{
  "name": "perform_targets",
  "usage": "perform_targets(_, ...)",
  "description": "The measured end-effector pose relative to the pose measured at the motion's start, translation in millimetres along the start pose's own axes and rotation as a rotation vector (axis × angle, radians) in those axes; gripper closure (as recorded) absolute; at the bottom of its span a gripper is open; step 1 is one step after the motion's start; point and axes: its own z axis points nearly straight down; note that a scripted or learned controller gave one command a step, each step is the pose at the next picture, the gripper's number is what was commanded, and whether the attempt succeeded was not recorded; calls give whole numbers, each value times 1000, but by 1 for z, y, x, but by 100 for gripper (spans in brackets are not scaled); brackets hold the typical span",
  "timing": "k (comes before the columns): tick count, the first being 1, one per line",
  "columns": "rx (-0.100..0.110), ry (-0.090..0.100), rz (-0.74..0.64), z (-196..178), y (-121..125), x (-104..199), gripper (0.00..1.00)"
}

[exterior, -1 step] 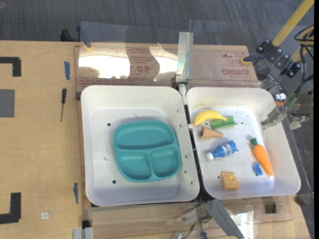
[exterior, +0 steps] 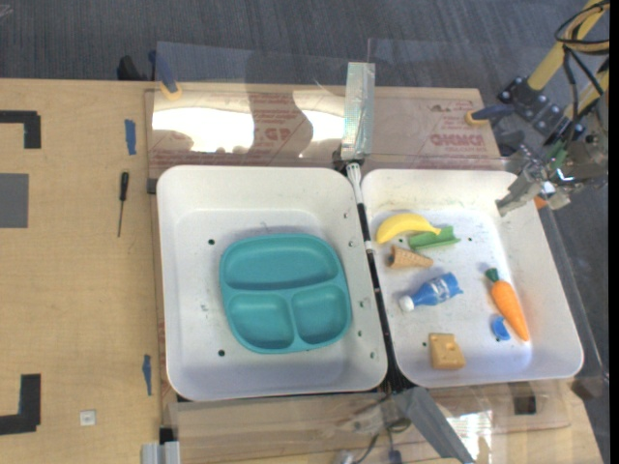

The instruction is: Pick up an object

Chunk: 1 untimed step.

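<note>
The right bin [exterior: 566, 327] holds the loose pieces. A yellow banana [exterior: 404, 226] lies near its upper left, with a green piece [exterior: 435, 239] touching its right end and a small cone [exterior: 409, 257] just below the two. Lower down, a blue and white bottle [exterior: 431, 292] lies tilted near the bin's middle, and a tan cube [exterior: 446, 351] sits toward the front edge. Along the right side an orange carrot [exterior: 506, 303] lies lengthwise with its green top pointing away from the camera; a small blue item [exterior: 499, 330] is tucked against its lower left, too small and partly covered to name.

The gripper [exterior: 522, 193] hangs at the bin's upper right rim, well apart from every piece, with nothing seen between its fingers. Its tip is a pale blur against the white wall, so whether it is spread or closed cannot be told. What seems to be the wrist, dark with cables and a yellow hose [exterior: 566, 37], is cut off by the view's right edge, and little of the arm itself can be made out.

The left bin [exterior: 179, 249] carries a teal divided plate [exterior: 284, 292] with three compartments, lying flat in its middle. A clear panel [exterior: 290, 114] stands behind both bins, glare hiding much of what is behind it. A dark pen-like tool [exterior: 122, 201] lies on the wooden bench [exterior: 68, 288] to the left.
</note>
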Motion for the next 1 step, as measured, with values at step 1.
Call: perform_targets(1, -6, -3, 0, -12, 1, -1, 100)
